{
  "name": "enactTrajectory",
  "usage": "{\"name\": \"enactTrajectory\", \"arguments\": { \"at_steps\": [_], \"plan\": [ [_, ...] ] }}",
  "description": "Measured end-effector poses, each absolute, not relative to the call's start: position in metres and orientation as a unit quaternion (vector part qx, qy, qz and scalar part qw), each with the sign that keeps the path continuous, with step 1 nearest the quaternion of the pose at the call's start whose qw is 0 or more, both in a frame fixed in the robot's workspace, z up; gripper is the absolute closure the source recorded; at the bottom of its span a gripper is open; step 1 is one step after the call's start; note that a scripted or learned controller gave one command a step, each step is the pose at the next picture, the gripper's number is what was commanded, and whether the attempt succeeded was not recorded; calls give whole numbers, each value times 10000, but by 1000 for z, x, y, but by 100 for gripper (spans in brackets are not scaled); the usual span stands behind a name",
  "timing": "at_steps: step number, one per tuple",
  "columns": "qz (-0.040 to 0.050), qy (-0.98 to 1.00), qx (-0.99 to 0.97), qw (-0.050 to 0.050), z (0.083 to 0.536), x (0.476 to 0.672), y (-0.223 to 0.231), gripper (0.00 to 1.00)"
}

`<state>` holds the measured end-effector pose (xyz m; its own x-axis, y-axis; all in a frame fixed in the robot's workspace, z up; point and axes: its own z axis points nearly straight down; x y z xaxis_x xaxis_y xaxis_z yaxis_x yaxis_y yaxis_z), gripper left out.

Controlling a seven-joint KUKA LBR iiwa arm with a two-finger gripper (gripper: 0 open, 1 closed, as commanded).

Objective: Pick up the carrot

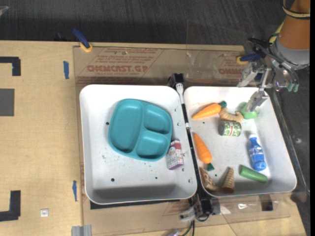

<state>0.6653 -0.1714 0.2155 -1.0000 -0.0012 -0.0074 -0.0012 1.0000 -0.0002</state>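
Two orange toy carrots with green stems lie in the right-hand shallow white bin (pixel 280 132). One carrot (pixel 206 110) rests near the bin's upper left, tilted, its stem end pointing right toward a small tan piece (pixel 230 116). The second carrot (pixel 202 149) lies along the bin's left wall, stem end down.

Other contents of the right bin: a small green-labelled can (pixel 230 128) on its side just below the tan piece; a blue bottle (pixel 256 153) further right; a green cylinder-shaped piece (pixel 253 173) near the lower right; brown wedge-shaped items (pixel 227 178) at the bottom edge; a light green piece (pixel 249 113) near the upper right.

Left bin (pixel 93 146) carries a teal divided plastic tray (pixel 140 129) and a small pale packet (pixel 174 156) just beside the tray's lower right corner.

The pincer (pixel 258 98) hangs over the right bin's upper right, just above the light green piece and apart from both carrots. Whether it is wide or narrow cannot be told from this angle. Nothing is visibly held.

Progress: neither carrot lifted. Judged as early stage; the approach to a carrot, the grasp and the lift all remain.
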Motion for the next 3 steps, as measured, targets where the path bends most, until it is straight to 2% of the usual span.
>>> {"name": "enactTrajectory", "arguments": {
  "at_steps": [1,2,3],
  "plan": [
    [0,9995,-301,48,101,669,-102,0],
    [1,9956,937,44,89,643,-93,0],
    [4,9956,925,115,104,648,-91,100]
  ]
}}
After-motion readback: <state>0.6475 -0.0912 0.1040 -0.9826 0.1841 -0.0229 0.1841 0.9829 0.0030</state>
